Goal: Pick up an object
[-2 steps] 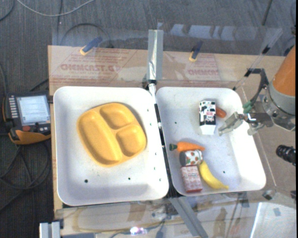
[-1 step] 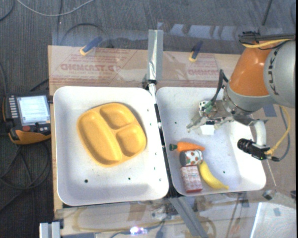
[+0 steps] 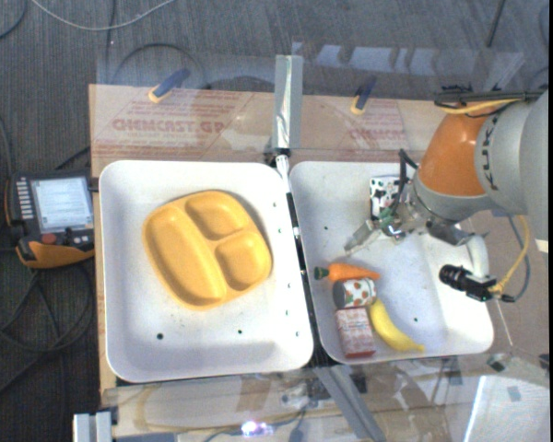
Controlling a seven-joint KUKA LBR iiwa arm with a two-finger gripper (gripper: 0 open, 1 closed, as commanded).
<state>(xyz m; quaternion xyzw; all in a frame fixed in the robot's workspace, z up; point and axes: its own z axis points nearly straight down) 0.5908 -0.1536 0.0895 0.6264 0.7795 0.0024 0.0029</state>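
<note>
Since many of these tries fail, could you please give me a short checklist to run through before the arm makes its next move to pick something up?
1. Objects within reach in the right bin: ok; carrot, banana, small can and red box lie near its front.
2. Gripper over the right bin: ok, but behind the cluster, not above it.
3. Anything between the fingers: cannot tell.
4. Target stands apart from its neighbours: not ok; the four items crowd together.
5. Black-and-white object beside the gripper: cannot tell if it would be bumped.
6. Yellow divided tray out of the way: ok, in the left bin.
</note>
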